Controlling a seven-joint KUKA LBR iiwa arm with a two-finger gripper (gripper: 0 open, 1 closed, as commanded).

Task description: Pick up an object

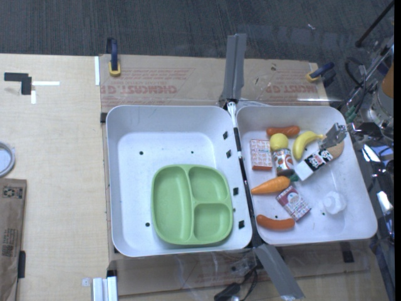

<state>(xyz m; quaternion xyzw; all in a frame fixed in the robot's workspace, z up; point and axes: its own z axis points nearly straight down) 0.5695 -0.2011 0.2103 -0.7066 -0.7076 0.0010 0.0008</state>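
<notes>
In the right bin [351, 231], nearest the bench's front edge, lie a sausage [275, 222], a small red carton [292, 203] and a carrot [271, 185]. Farther back sit a banana [304, 142] and a black-and-white packet [317, 160]. The tool [335, 133] hovers beside the packet; its grip cannot be told. The left bin [125, 168] holds a green divided plate [191, 204].

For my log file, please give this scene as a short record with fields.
left bin: green divided plate
right bin: banana, carrot, two small boxes, sausages, small can, white item
end effector: at the right bin's upper right, near the banana
grasp: nothing seen between its fingers
bench: tape roll at left edge
</notes>
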